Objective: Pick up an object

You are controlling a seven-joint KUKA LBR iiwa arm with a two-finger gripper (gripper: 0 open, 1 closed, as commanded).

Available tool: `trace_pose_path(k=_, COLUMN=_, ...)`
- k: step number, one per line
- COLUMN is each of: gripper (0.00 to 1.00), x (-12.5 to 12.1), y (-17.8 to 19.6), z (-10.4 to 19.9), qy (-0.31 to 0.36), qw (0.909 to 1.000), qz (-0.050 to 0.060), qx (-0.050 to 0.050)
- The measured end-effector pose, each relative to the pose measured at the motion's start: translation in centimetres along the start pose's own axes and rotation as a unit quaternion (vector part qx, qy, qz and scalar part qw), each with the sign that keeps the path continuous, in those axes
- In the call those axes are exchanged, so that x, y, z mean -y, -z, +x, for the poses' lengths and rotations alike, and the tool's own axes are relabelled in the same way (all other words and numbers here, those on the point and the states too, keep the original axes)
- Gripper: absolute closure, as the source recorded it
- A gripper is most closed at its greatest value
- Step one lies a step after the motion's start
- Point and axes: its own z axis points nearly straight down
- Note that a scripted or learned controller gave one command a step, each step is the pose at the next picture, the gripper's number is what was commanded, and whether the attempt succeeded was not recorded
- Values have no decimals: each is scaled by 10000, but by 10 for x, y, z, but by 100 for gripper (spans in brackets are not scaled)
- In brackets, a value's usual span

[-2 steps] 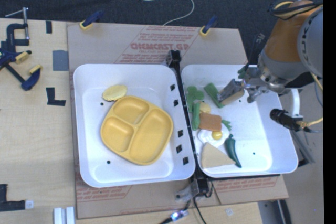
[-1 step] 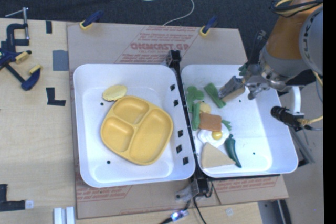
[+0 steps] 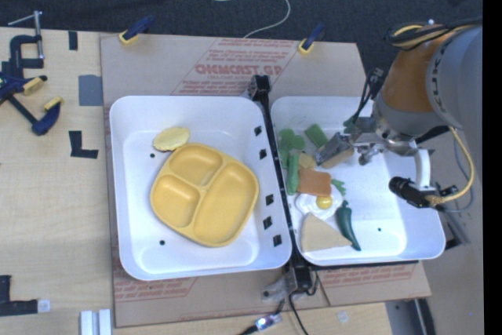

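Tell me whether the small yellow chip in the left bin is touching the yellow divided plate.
Cannot tell. In the camera view the yellow chip lies right at the upper left rim of the divided plate, with neither a plain gap nor plain contact between them.

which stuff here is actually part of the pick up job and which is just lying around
Job in hand:
- gripper, over the right bin
- toy food in that bin: green pieces, brown slice, fried egg, pale wedge, green pepper

Possible picks, farther off, in the left bin:
- yellow divided plate
- small yellow piece

Lying about:
- clamps
- cable
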Motion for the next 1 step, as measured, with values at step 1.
trace_pose_path(k=1, gripper=0, x=0, y=-41, z=1, qy=4, qw=10000, qz=-33, qx=9)
